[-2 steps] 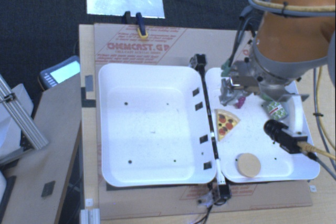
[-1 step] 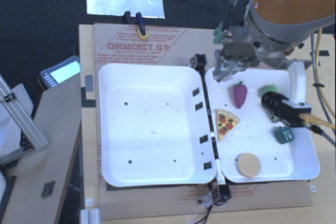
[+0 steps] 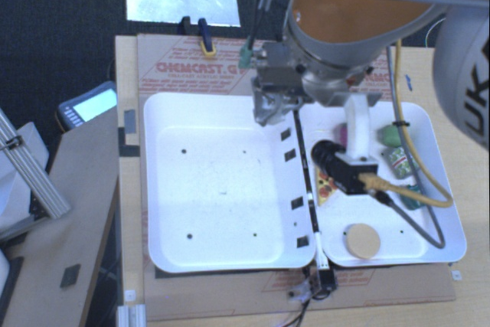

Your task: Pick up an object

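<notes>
While the jaws (image 3: 269,109) sit over the bin divider, state indeterminate, the round wooden disc (image 3: 362,241) is noted at five o'clock.

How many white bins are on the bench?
2. The left bin sits under the camera's middle; the right bin touches it along one side, partly covered by the arm.

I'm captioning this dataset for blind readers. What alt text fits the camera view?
A grey and orange robot arm reaches from the right over two shallow white bins. The right bin holds a round tan disc, green items and something pink; the left bin sits beside it.
</notes>
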Tool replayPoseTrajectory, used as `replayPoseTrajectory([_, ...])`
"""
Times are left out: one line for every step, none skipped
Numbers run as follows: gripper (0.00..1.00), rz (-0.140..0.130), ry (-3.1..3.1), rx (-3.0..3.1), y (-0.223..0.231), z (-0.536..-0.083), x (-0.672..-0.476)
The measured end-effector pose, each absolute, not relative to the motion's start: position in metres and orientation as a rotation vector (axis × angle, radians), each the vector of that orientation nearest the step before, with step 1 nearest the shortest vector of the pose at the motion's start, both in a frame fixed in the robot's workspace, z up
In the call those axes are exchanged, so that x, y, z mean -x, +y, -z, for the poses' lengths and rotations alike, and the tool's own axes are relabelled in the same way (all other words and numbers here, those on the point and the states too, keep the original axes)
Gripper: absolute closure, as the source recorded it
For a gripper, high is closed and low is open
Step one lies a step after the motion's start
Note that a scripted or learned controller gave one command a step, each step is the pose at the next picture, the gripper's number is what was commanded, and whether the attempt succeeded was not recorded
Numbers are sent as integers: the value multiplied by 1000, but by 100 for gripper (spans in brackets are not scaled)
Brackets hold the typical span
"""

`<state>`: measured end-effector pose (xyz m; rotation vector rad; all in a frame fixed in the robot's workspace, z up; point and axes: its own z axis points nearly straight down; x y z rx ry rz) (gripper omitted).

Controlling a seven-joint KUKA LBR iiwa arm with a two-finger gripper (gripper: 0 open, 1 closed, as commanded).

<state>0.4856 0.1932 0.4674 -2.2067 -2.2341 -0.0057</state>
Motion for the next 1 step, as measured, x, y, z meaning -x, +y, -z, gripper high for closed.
replayPoseTrajectory([100, 13, -2232, 2216, 229, -514, -525])
